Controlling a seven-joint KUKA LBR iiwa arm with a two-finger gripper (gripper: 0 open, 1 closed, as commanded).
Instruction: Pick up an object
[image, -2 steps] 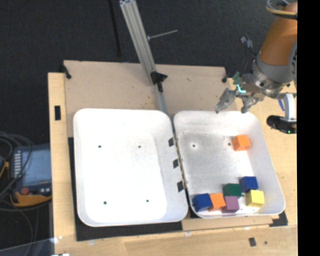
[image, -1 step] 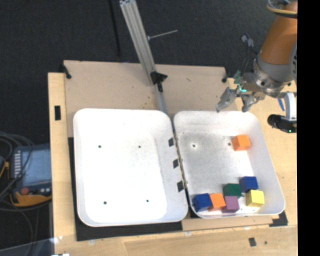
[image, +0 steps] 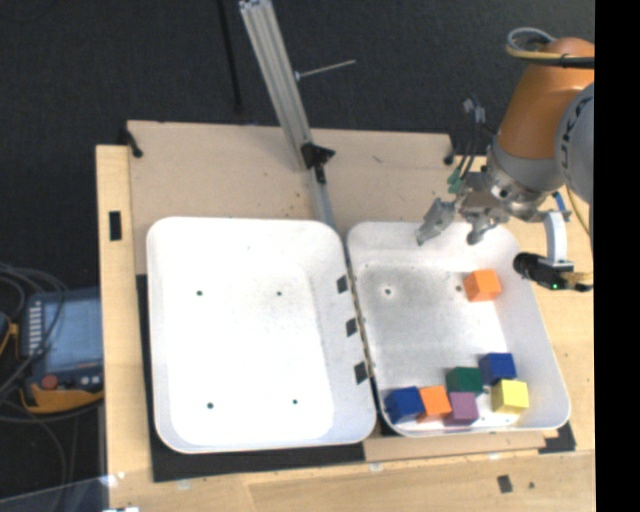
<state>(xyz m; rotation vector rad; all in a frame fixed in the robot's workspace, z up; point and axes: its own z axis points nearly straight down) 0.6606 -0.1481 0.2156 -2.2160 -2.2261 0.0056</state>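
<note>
We take the lone orange cube (image: 482, 285) as the likeliest target: it sits by itself in the upper right part of the right bin (image: 400, 330), well apart from the other blocks, with bare floor on every side. To us it looks like a small, stiff, light block with flat faces, probably wood or foam, so it should neither crush nor sag. Its smooth faces could slip if pinched off-centre, so we would close on two opposite flat sides, low and square, not on the corners.

The gripper (image: 455, 226) hangs over the far rim of the same bin, near the cube but up and to its left, not touching it. Its two fingers stand spread wide with nothing between them.

Along the near wall of that bin the rest of the blocks crowd together: a blue cube (image: 404, 402), a second orange cube (image: 435, 400), a purple cube (image: 462, 406), a green cube (image: 464, 380), another blue cube (image: 497, 366) and a yellow cube (image: 510, 395). These touch or nearly touch, leaving little room for fingers.

The left bin (image: 250, 330) lies alongside, and a slanted aluminium post (image: 285, 95) rises behind both.
</note>
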